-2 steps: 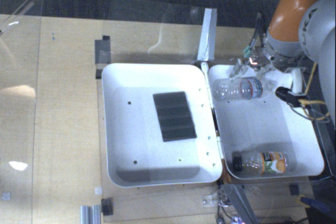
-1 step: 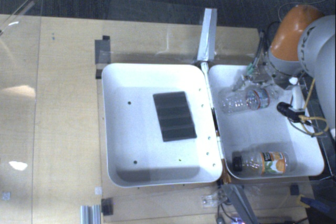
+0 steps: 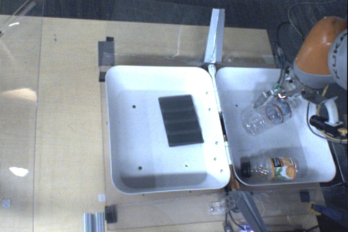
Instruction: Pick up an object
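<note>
A clear plastic bottle (image 3: 262,115) lies tilted in the middle of the right bin (image 3: 234,84). My gripper (image 3: 280,92) hangs over that bin's far right part, right at the upper end of the clear bottle; whether it touches the bottle is not visible. Near the right bin's front wall, a bottle with an orange label and dark cap (image 3: 270,169) lies on its side. A black ridged rectangular pad (image 3: 180,120) lies flat in the centre of the left bin (image 3: 122,117).
The arm's orange band (image 3: 321,52) and grey wrist stand over the right bin's right rim. Cables (image 3: 325,122) hang beside that rim. A metal post (image 3: 215,36) rises behind the gap between the bins.
</note>
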`<state>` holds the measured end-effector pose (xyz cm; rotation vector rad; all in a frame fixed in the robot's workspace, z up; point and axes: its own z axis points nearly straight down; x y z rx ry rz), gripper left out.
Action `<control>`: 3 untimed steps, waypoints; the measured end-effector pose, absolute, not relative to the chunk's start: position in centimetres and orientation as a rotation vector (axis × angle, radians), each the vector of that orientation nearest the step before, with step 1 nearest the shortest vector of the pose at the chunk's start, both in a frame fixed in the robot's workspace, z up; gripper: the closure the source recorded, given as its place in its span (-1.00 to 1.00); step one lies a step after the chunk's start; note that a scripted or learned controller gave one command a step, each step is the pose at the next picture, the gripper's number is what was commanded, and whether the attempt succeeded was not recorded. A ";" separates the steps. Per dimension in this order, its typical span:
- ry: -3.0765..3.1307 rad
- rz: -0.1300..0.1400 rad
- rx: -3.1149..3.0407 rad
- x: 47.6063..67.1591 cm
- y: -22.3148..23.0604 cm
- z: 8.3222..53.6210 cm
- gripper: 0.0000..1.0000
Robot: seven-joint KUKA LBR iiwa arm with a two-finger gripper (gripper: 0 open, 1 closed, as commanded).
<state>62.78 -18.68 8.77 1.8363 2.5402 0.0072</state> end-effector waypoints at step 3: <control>2.429 0.008 1.976 54.8 -20.6 8.9 -1.00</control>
